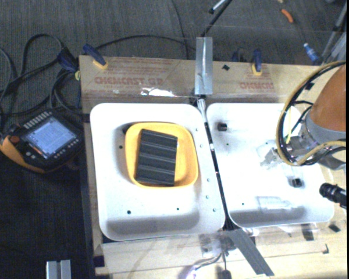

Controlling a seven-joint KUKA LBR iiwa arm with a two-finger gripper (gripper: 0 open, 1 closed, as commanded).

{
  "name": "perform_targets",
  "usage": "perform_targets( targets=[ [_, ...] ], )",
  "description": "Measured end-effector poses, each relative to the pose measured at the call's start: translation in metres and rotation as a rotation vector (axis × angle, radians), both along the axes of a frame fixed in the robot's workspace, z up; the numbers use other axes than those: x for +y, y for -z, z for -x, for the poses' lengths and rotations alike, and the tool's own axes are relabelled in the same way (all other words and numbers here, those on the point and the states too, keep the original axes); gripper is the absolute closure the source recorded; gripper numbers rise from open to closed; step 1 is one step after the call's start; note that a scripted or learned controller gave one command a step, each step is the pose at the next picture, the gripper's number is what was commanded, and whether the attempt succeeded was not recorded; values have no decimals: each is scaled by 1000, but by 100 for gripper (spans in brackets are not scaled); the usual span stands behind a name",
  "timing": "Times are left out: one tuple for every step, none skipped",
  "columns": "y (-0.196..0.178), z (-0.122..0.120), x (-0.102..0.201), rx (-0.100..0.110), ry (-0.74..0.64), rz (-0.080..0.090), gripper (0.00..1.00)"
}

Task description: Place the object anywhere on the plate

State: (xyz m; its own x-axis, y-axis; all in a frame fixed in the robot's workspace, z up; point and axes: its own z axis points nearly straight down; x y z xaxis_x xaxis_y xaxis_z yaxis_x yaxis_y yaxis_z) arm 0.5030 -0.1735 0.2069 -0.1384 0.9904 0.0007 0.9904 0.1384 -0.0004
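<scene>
A yellow square plate point(188, 150) sits in the left white bin point(107, 156). A dark grey ridged block point(157, 157) lies flat on the plate, near its middle. The arm, with its orange band point(333, 100), reaches in over the right bin point(244, 150) from the right. My gripper point(271, 156) hangs pale and blurred over the middle of the right bin, well away from the plate and the block. Cables around the wrist hide part of it.
Two small black items point(222, 127) point(295, 182) lie in the right bin. A metal divider post point(204, 68) stands at the back between the bins. Off the bench to the left rests a teach pendant point(46, 139) with cables. Clamps point(95, 57) hold the back board.
</scene>
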Motion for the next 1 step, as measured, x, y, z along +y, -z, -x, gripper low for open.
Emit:
perform_targets(
  targets=[
    [0,0,0,0,0,0,0]
  ],
)
